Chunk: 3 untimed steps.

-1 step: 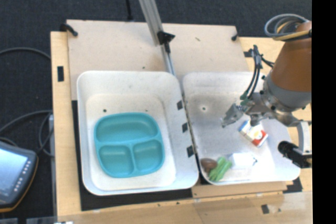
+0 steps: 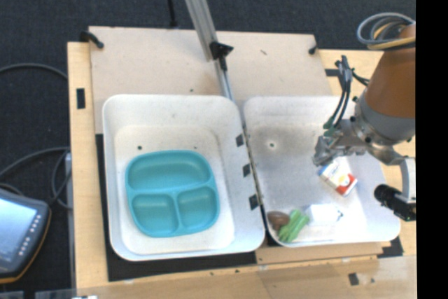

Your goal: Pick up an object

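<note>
Claw (image 2: 329, 150) hung low over the right bin (image 2: 280, 124), right above a white-and-red carton (image 2: 339, 177), likely lining up on it as the pick target. Can't tell if it was grasping or released; the wrist hid that. Green item (image 2: 296, 225), brown item (image 2: 278, 219) and a white packet (image 2: 323, 213) sat bunched at the bin's near edge. Teal tray (image 2: 171, 191) lay in the left bin (image 2: 119, 115). Carton print too small to read.

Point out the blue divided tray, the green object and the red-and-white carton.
blue divided tray (image 2: 171, 191): camera view, on its central ridge, left bin.
green object (image 2: 296, 225): camera view, mid-length, right bin's near edge.
red-and-white carton (image 2: 339, 177): camera view, on its white face, below the gripper.
</note>
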Each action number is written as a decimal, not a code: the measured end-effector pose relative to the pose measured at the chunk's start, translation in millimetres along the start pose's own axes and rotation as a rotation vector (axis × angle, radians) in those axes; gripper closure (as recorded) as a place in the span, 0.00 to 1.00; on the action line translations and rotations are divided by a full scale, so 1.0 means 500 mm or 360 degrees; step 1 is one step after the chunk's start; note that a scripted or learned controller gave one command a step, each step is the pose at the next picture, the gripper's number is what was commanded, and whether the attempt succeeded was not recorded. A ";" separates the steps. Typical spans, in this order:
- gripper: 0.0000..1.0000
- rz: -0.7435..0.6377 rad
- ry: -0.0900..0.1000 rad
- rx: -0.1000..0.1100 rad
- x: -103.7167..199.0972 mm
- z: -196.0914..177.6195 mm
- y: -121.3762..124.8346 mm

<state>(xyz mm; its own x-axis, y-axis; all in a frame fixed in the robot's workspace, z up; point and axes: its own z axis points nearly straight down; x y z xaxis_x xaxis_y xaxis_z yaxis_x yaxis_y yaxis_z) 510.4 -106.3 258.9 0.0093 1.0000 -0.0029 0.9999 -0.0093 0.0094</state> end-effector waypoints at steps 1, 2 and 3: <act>1.00 -0.0024 0.0007 0.0021 0.105 0.122 -0.012; 1.00 -0.0028 0.0009 0.0014 0.237 0.115 -0.044; 1.00 -0.0010 0.0002 0.0011 0.143 0.110 -0.043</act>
<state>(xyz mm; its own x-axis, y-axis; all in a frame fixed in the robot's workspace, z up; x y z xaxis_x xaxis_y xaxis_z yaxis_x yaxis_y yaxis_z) 490.2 -34.8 203.3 0.0031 1.0000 -0.0019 1.0000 -0.0031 0.0023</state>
